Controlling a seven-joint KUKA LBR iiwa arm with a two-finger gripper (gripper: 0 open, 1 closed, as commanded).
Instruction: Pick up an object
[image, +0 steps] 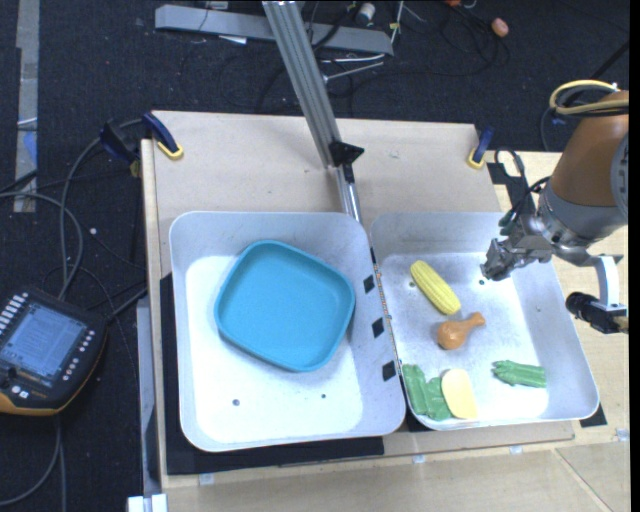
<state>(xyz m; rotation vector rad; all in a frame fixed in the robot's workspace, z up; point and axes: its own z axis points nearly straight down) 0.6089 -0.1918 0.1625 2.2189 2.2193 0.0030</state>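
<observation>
The arm comes in from the right w/ its hand (497, 262) low over the far right part of the right bin (565, 330). Can't tell whether the hand is apart or together; it's dark and too small to read, and nothing visible in it.

Objs in the right bin, all relative to the hand:
- Yellow corn cob (436, 287): just left of the hand and a bit nearer the camera, lying at a slant, not touching the hand.
- Orange drumstick-shaped toy (457, 330): left and further toward the camera, just below the corn.
- Green ridged piece (519, 374): well toward the camera, nearly straight below the hand, by the bin's near right wall.
- Pale yellow oval piece (460, 394) and green leafy piece (426, 393): touching side by side at the bin's near left corner, well apart from the hand.

Left bin (200, 420), far left of the hand, holds a blue square plate (285, 305). Both bins sit on the counter (250, 165).
</observation>
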